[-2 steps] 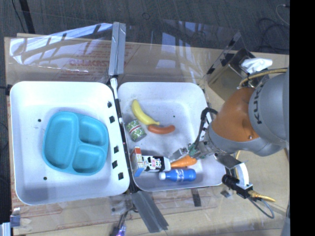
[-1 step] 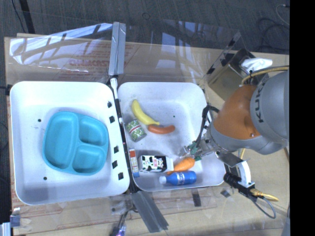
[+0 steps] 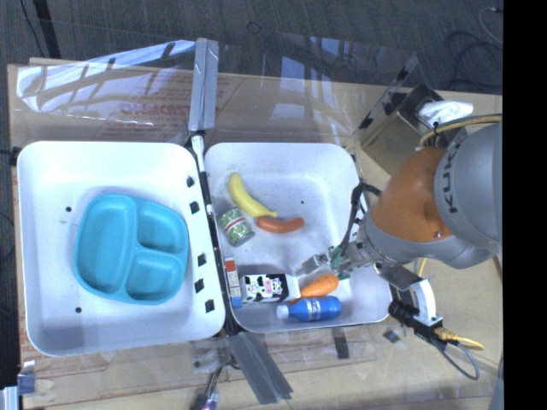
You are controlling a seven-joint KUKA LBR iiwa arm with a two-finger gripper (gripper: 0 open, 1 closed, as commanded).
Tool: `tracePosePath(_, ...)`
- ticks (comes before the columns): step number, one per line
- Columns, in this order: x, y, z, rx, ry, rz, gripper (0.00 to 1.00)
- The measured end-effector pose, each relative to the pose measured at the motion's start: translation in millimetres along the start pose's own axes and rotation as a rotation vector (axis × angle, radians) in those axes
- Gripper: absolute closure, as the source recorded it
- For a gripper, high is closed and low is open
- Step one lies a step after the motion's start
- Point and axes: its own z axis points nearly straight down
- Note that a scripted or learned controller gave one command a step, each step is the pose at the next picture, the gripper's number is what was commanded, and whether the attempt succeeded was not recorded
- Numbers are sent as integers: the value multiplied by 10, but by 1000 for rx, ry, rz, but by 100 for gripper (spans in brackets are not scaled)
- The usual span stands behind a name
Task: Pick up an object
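White bins [image 3: 43, 254], cow-print carton [image 3: 263, 287], no legible writing

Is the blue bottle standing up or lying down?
Lying down. The blue plastic bottle rests on its side in the right white bin, white cap pointing left.

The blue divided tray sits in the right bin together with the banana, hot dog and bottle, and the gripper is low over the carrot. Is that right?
Not quite. In the camera view the blue divided tray lies alone in the left bin. The banana, hot dog and bottle are in the right bin, where the gripper is low over the carrot.
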Motion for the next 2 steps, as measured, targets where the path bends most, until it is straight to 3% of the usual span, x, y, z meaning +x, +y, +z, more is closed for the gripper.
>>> tracePosePath(1, 54, -3, 93, 3, 6, -156, 0)
tracePosePath(2, 52, 12, -9, 2, 5, -161, 100)
